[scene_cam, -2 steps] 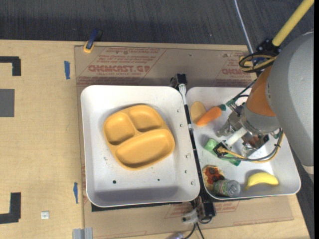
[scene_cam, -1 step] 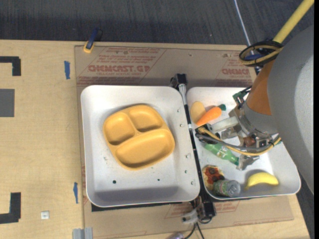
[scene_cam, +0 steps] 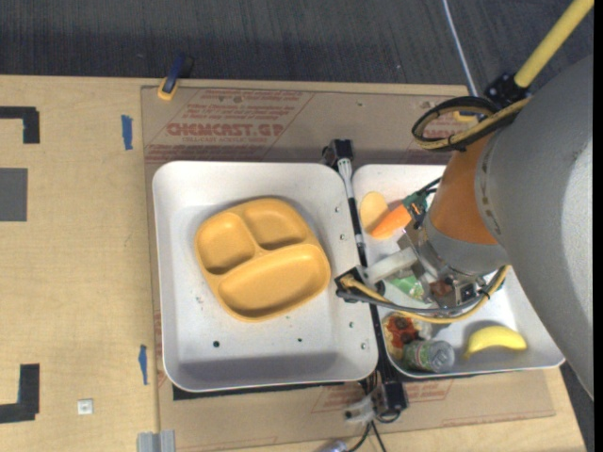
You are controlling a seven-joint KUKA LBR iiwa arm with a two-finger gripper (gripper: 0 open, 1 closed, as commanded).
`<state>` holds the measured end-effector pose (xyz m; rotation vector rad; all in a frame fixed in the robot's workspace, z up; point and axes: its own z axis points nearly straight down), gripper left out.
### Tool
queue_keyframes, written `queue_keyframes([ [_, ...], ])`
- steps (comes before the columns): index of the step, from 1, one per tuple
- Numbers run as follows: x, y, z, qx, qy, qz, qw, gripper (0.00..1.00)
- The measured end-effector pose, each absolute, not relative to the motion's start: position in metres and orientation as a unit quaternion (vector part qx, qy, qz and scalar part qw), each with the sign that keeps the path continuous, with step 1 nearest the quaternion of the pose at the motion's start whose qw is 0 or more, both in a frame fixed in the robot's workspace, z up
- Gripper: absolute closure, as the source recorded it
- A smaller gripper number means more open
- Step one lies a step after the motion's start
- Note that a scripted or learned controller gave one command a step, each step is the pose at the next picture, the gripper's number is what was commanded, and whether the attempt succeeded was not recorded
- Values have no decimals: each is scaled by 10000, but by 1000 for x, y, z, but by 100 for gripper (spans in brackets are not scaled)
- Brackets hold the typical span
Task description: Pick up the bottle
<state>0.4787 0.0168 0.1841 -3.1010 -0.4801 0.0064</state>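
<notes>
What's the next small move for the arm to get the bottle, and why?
Probably shift the gripper toward the near edge of the right bin, over the bottle. The bottle lies there beside the banana, while the gripper hangs nearer the bin's middle.

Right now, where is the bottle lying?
The bottle lies on its side at the near edge of the right bin, left of the banana.
</notes>
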Motion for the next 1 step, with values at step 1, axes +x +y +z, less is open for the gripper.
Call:
queue_keyframes([
  [1, 528, 65, 184, -9949, -1004, 2, 5, 0],
])
